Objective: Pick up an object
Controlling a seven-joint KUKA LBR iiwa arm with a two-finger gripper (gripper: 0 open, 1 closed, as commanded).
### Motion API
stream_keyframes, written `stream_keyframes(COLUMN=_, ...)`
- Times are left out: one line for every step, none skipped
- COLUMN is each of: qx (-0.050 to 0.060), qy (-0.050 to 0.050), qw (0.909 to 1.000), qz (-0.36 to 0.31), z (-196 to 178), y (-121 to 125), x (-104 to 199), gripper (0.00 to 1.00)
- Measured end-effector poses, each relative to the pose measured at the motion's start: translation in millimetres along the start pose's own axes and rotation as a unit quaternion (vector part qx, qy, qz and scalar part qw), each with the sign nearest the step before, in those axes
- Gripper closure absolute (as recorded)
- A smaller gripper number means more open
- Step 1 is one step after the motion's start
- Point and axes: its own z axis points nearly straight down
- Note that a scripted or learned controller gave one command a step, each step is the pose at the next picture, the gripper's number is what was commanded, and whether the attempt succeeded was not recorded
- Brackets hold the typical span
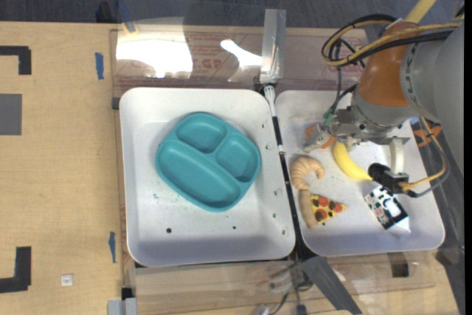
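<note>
Yellow plastic noted first: one banana [348, 161], lying at a slant in the right-hand white bin [428, 232], upper end just under the gripper [335, 130]. Appears to touch or nearly touch the gripper there; cannot tell which. Not seen to be lifted or held.

Gripper found low over the upper middle of that bin, beneath the grey wrist and orange band of the arm [383, 81]. Open or closed: cannot tell, being masked by the wrist and cabling.

Counted in the right-hand bin:
- one banana, as above;
- one tan croissant [306, 170], just left of the banana, near the divider between the bins;
- one pizza slice [322, 208], below the croissant, well apart from the gripper;
- one black-and-white item [385, 204], toward the lower right corner, kind not determined;
- one small grey and orange item [316, 133], just left of the gripper, too blurred to identify.

Counted in the left-hand white bin [140, 232]: one teal divided plate [209, 160], three compartments, lying flat near the centre, well apart from the gripper.

Bins counted: two, side by side.
</note>
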Motion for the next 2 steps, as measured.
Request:
stream_keyframes(qx=-0.001, qy=0.000, qw=1.0000, qz=0.000, z=-9.6, y=1.8, x=-0.4, gripper=1.00)
stream_keyframes(qx=0.000, qy=0.000, qw=1.0000, qz=0.000, z=-8.5, y=1.3, x=-0.4, gripper=0.00)
